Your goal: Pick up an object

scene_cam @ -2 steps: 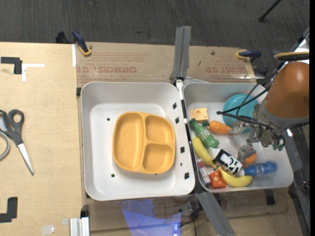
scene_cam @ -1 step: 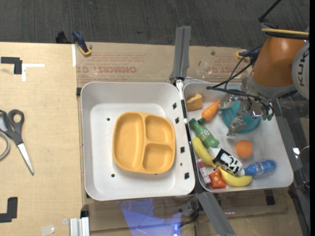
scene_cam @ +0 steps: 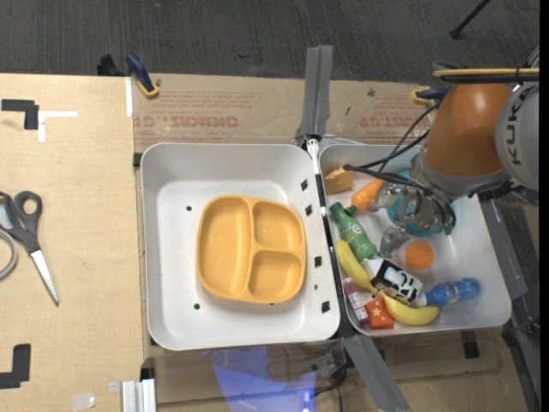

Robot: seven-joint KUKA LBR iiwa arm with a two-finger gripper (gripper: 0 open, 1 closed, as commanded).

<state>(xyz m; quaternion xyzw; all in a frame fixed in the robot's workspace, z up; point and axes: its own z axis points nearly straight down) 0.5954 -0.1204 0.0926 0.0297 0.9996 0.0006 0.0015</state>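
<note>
Small orange ball (scene_cam: 419, 255) (round, plain) in right bin (scene_cam: 480, 312).

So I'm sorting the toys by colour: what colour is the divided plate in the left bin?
Yellow-orange all over, the divided plate in the camera view.

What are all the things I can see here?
bins: 2, white, side by side
divided plate: 1, yellow, left bin
bananas: 2, yellow, right bin
green bottle: 1, right bin
orange ball: 1, right bin
blue bottle: 1, right bin
carrot: 1, orange, right bin
red box: 1, right bin front
scissors: 1, grey handles, bench left
gripper: 1, above right bin, beside orange ball
arm: 1, orange band, from right
</note>
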